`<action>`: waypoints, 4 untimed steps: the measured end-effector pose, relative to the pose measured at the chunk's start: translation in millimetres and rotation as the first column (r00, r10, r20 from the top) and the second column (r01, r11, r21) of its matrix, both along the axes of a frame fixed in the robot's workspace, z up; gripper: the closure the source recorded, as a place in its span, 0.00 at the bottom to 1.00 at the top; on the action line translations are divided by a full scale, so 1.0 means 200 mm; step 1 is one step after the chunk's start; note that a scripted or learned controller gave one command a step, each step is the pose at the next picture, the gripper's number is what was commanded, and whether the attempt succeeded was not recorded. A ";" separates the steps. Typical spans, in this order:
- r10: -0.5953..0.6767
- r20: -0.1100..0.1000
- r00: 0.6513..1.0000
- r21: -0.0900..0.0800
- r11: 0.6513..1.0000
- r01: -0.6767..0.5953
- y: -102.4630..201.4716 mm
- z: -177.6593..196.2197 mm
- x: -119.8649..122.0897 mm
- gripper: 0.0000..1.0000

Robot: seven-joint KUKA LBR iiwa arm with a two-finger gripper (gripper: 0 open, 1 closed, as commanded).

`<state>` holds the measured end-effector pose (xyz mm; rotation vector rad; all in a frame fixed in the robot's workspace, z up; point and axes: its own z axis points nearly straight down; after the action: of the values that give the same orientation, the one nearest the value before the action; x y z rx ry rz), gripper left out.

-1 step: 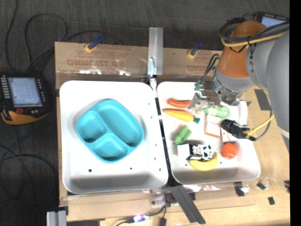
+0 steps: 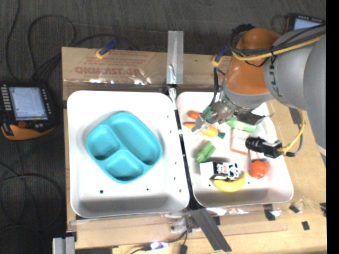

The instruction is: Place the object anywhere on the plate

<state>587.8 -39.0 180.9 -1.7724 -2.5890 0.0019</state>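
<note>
Hovering above small yellow-and-orange toy pieces [image 2: 211,132], gripper [image 2: 207,119], grip state impossible to tell.

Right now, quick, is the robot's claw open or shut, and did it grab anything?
Gripper: cannot tell open or shut; it sits low over the right bin by the yellow toy, and nothing visibly between it.

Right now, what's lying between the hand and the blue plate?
In the camera view, between hand and divided blue plate lie the bins' two adjoining white walls.
</note>
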 end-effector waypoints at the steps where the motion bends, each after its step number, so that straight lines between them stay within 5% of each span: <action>1: 0.000 0.000 1.000 0.000 1.000 0.000 0.00 0.00 0.00 0.00; 2: 0.002 -0.004 1.000 0.002 1.000 -0.002 0.01 0.03 0.00 1.00; 3: 0.343 0.001 0.939 0.001 0.939 -0.343 0.36 0.00 -0.02 1.00; 4: 0.585 0.002 0.811 0.002 0.811 -0.585 0.70 0.00 -0.09 1.00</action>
<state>569.0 100.9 181.2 -0.8916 -3.0083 0.0000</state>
